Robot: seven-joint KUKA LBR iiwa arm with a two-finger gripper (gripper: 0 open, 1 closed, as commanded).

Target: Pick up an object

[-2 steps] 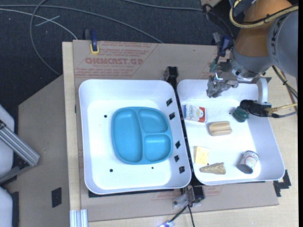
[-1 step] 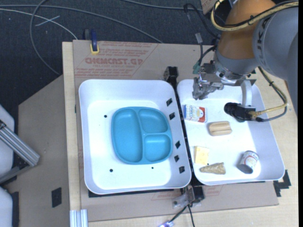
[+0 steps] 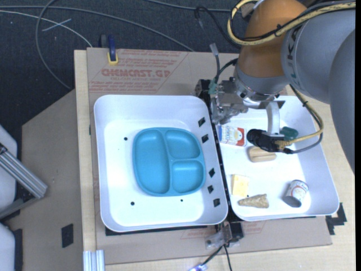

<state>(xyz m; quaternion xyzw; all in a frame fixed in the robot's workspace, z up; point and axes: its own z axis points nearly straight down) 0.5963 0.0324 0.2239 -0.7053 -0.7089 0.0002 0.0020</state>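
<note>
Near the front of the right bin [image 3: 316,208] lie a small can [image 3: 295,192], a wedge [image 3: 254,201] and a yellow block [image 3: 240,183]; whether the jaws [image 3: 225,113] are open, I cannot tell.

A blue divided plate [image 3: 168,161] lay in the left white bin [image 3: 107,151]. The bins sat on a brown board [image 3: 141,66] bearing red lettering, with a blue-and-yellow clamp [image 3: 112,49] at its far edge. Thin cables [image 3: 67,16] crossed the dark floor beyond.
</note>
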